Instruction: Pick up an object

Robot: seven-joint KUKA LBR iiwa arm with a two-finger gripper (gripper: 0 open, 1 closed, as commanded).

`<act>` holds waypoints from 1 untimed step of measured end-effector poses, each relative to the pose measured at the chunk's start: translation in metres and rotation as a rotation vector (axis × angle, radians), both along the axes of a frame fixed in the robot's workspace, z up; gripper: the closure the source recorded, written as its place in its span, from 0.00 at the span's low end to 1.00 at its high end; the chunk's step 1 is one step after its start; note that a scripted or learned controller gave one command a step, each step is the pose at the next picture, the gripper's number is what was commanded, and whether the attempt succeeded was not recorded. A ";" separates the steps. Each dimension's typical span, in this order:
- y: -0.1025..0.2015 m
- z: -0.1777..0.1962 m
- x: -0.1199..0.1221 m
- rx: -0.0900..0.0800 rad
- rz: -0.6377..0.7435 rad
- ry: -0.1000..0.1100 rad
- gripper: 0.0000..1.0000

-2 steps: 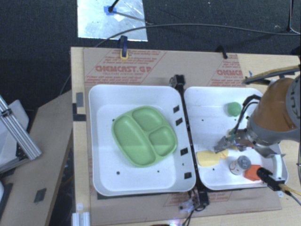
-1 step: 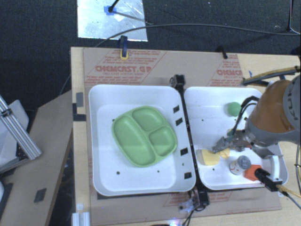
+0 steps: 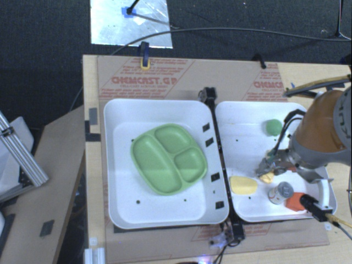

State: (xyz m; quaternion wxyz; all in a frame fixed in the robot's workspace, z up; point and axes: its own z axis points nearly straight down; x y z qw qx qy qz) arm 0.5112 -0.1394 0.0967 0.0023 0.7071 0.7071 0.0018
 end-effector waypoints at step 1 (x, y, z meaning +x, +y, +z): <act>0.006 0.051 -0.006 0.000 0.004 0.000 1.00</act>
